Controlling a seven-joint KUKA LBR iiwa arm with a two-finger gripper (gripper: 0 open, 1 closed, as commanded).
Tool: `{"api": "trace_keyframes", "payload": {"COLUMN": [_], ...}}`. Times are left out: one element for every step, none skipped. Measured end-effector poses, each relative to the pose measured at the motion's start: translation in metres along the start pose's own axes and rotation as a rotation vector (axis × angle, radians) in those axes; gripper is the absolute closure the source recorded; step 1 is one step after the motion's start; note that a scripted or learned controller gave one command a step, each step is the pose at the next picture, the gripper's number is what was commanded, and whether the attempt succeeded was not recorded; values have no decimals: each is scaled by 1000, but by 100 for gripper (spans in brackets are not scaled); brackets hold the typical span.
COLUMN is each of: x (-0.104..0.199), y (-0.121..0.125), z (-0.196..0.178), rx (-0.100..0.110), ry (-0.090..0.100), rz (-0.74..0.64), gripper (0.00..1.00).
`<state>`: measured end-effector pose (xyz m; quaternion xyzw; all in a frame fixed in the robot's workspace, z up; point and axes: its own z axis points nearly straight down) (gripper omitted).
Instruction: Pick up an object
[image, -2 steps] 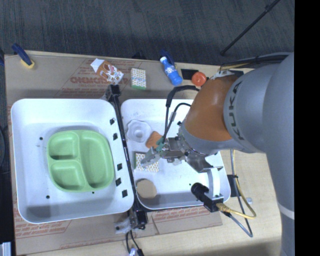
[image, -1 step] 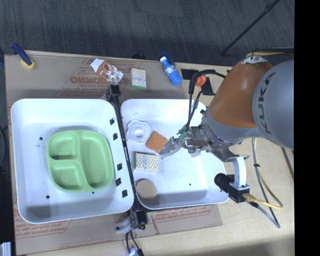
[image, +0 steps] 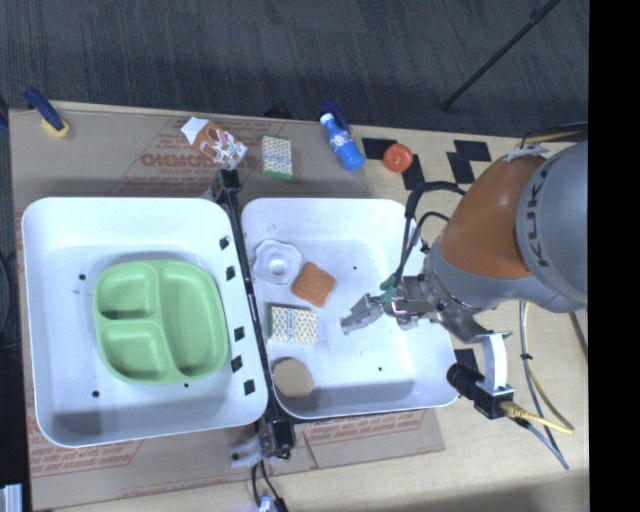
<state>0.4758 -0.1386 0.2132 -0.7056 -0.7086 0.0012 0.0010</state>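
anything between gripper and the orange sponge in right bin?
Nothing: bare white bin floor separates the gripper from the orange sponge in the camera view.

Arm (image: 520, 240): cut off at the right; its bulk hides the right bin's (image: 330, 215) right wall and part of the floor.

Gripper (image: 357, 317): fingers small, blurred; open or closed, cannot tell. Nothing readable between them.

Packet (image: 294, 325) in right bin: print too fine to read.

Round brown thing (image: 292, 377) by the near wall: identity unclear.

White object (image: 275, 260) near the divider: washes into the bin floor, shape uncertain.

Clip (image: 45, 111), top left: small, blurred.
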Motion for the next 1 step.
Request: {"api": "trace_keyframes", "payload": {"x": [17], "y": [0], "z": [122], "rx": [2], "ry": [2], "rz": [-2], "gripper": [0]}}
